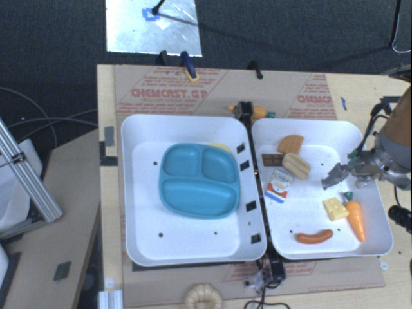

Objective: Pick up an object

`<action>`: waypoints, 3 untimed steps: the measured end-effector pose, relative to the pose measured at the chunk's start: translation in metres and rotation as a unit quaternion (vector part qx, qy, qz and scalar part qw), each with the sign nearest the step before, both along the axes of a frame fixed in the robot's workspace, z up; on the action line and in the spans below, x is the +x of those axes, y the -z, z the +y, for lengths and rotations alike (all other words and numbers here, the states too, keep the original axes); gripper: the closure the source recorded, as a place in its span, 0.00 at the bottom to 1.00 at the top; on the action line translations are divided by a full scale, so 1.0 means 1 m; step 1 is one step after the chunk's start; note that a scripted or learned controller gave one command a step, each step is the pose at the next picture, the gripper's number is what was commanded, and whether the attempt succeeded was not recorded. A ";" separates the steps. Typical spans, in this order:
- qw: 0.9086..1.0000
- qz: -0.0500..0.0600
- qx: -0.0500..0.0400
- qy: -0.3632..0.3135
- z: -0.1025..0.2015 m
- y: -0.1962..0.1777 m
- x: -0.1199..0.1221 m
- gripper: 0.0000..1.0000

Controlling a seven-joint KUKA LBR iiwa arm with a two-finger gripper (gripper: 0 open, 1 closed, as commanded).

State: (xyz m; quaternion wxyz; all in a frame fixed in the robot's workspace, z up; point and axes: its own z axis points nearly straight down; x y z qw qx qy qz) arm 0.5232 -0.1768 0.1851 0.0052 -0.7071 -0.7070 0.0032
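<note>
dark carpet surrounds the desk point(212, 85), whose cardboard top carries two shallow white bins side by side. at nine o'clock the left bin point(138, 237) holds a blue divided plate point(198, 179). the right bin point(380, 240), at three o'clock, holds the candidates: a bread roll point(296, 165) and a tan slice point(291, 143) toward twelve, a small carton point(277, 191) near the divider, a cheese wedge point(334, 208) and a carrot point(356, 220) toward five, and a sausage point(314, 237) at six.

the hand point(336, 176) hangs over the right bin's three o'clock side, above bare floor between roll and cheese, with nothing in it; whether its fingers are apart or together i cannot tell.

this looks like the approach step, with no grasp made. next it would need to settle on one item, probably the cheese just toward five o'clock, centre over it, and descend straddling it without nudging the touching carrot.
</note>
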 end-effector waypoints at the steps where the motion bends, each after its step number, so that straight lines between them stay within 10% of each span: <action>1: 1.000 -0.006 -0.001 -0.002 0.000 -0.007 0.003 0.00; 3: 1.000 -0.005 -0.001 -0.001 -0.008 0.101 0.001 0.00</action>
